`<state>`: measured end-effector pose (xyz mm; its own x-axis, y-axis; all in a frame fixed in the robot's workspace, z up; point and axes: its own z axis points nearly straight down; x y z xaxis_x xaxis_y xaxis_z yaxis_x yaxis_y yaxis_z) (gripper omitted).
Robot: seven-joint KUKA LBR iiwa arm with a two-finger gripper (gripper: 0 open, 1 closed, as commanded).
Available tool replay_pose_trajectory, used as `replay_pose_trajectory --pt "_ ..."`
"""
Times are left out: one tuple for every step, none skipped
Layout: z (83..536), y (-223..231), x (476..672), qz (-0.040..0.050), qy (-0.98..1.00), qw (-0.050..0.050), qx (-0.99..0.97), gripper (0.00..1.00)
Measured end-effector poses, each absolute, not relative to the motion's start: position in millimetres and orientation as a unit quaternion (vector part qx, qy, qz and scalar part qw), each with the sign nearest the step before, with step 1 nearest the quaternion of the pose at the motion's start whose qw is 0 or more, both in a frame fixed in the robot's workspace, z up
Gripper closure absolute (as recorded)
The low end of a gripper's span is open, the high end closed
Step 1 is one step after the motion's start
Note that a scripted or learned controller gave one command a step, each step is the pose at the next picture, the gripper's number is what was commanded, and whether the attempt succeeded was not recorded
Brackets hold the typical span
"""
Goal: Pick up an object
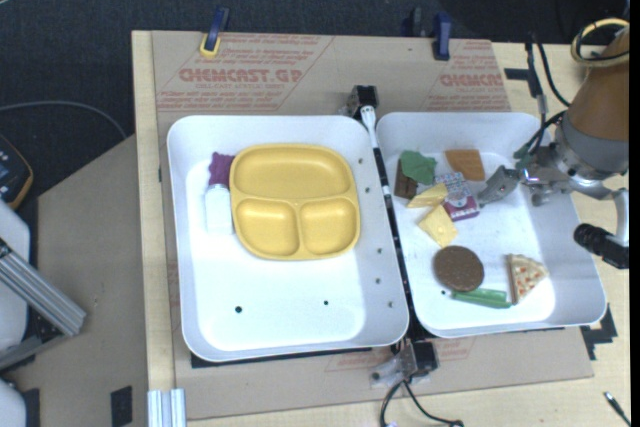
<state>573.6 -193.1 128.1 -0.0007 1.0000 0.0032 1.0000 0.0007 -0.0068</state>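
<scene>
Far to the left of the claw, the left bin [190, 245] sits on the desk [160, 75]. It holds a yellow tray [295, 198] with three parts. A purple thing [219, 167] and a white bottle [216, 210] lie on the far side of that tray from the claw.

The right bin [560, 245] holds the small toys to pick from. Just left of the claw lies a heap: a brown block [405, 184], a green leaf [418, 165], a tan square [465, 162], a small pink-and-white packet [460, 202] and a yellow cheese wedge [438, 224]. Closer to the camera than the claw sit a brown cookie [458, 267], a green stick [482, 296] and a pizza slice [525, 276].

The claw [497, 183] hangs at the right edge of the heap, with its tips close to the packet. I cannot tell how far open it is. I see nothing held in it.

To do this step well, I think the claw should pick one toy and not the whole heap. The packet is nearest, but it is crowded. The claw should go straight down over its middle, with one finger on each side, then close slowly. The cookie or the pizza slice may be easier, since they lie more alone.
</scene>
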Motion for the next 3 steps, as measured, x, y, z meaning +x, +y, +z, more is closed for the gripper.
replay_pose_trajectory --pt "86.8 -192.2 575.6 -0.0017 -0.707 0.001 -0.707 0.00" --pt "101.8 -192.2 578.6 -0.0049 -0.707 -0.003 -0.707 1.00" --pt "144.5 -192.5 578.2 -0.0007 -0.707 -0.003 -0.707 1.00"
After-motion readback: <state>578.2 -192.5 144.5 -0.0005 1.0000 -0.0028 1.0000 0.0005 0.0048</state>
